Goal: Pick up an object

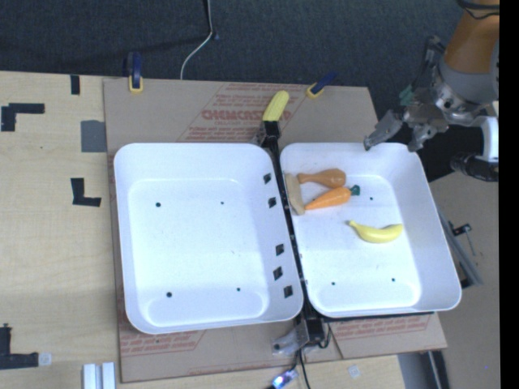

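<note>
Right bin: smooth white plastic, rounded corners. Inside: curved yellow banana mid-bin, long axis roughly parallel to the far rim, free room all around it. Tapered orange carrot and tan drumstick-shaped piece sit close together near the divider edge, long axes also left-right. Gripper hovers over the bin's far right corner, fingers spread apart, holding nothing.
</note>
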Controlling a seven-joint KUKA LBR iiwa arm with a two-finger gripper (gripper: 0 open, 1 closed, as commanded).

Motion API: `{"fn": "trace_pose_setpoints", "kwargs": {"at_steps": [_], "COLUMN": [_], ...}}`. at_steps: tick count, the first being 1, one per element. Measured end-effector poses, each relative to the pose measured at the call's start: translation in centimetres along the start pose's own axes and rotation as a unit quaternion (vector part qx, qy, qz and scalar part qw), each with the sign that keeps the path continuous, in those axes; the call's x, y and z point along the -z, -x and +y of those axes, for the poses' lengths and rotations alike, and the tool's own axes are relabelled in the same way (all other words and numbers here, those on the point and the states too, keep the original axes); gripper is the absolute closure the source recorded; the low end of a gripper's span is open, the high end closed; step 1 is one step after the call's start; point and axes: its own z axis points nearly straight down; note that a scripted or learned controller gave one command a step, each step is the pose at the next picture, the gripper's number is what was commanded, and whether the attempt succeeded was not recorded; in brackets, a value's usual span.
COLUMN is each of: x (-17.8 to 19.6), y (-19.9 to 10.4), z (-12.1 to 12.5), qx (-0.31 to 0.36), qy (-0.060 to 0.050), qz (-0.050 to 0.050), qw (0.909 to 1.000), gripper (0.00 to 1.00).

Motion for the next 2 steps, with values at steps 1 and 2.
{"fn": "trace_pose_setpoints", "kwargs": {"at_steps": [1, 2], "x": [-12.4, -17.2], "y": [-5.0, -7.8], "z": [0.9, -1.3], "qx": [0.001, 0.001], "qy": [-0.006, 0.000], "qz": [0.002, 0.000], "qw": [1.0000, 1.0000], "gripper": [0.00, 0.00]}}
